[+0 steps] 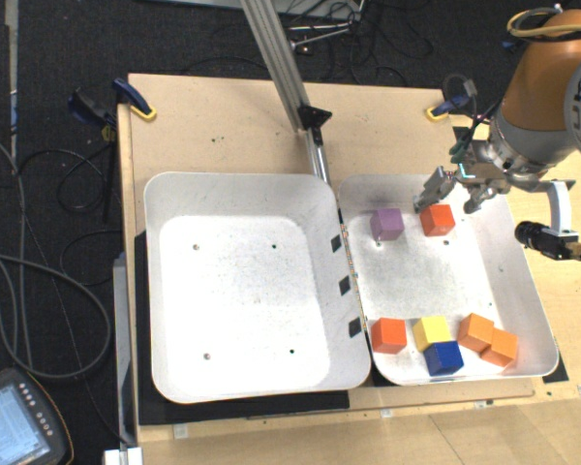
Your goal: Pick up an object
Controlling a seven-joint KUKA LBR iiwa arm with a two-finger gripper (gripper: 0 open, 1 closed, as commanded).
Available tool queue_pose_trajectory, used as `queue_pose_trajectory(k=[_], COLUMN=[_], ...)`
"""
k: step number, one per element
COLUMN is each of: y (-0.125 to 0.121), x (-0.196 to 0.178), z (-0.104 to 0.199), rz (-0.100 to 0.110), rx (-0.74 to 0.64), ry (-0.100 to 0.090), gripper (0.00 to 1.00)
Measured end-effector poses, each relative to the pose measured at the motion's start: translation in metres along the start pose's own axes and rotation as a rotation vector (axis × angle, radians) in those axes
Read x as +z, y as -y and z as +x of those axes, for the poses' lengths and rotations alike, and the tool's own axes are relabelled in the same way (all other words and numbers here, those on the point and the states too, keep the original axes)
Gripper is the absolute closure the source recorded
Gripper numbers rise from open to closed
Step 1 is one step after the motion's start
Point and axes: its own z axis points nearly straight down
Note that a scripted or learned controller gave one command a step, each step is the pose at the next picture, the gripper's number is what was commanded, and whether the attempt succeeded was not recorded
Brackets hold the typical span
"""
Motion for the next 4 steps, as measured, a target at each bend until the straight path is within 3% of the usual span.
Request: queue_pose_trajectory(k=[1,2,3,4], y=[-0.001,-0.007,-0.018,-0.022], x=[-0.003,0.048,0.098,0.096], z=[0.0,-0.008,-0.013,-0.014], rz=[-0.005,0.0,-0.011,-0.027], rx=[-0.001,0.003,0.003,0.002], ry=[0.001,0.001,0.003,0.007], gripper=[0.0,0.0,0.0,0.0])
